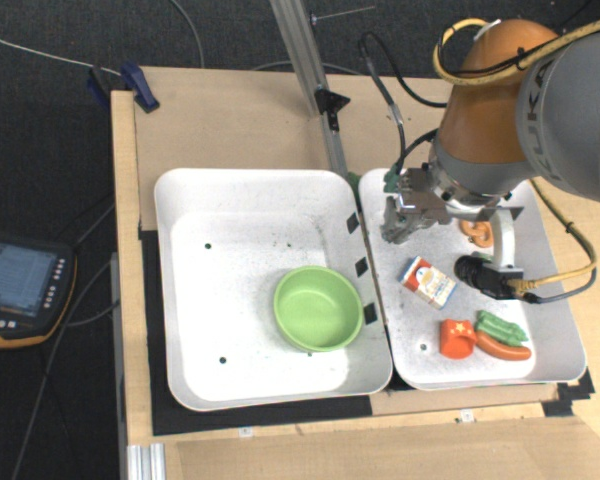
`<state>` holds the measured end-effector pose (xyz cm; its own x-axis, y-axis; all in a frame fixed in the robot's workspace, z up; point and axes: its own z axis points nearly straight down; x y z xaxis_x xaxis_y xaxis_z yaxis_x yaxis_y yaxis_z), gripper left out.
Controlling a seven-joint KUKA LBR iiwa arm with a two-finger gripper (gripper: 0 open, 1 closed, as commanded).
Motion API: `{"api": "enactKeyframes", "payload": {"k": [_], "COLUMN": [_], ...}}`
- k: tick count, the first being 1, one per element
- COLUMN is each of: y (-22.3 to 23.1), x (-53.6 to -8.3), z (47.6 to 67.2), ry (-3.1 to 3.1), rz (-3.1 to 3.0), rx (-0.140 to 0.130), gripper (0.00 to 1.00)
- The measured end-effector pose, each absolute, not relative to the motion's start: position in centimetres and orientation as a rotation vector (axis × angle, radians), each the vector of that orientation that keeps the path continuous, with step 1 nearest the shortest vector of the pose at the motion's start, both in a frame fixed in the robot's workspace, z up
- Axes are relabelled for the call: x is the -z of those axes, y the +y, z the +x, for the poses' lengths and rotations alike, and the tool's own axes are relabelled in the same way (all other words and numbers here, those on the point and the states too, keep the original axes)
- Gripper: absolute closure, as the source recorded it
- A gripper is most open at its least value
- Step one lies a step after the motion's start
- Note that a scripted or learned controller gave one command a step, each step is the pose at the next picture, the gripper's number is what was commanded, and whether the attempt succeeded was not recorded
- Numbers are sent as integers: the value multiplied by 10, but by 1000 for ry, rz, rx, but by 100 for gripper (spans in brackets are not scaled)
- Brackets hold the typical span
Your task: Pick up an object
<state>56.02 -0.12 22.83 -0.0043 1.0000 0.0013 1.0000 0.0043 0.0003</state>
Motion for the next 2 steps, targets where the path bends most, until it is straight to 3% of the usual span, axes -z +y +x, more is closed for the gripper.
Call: {"api": "enactKeyframes", "payload": {"k": [2], "y": [84], "x": [-241], "z": [586], "ry": [-2225], "rz": [-2217], "rx": [1], "gripper": [100]}}
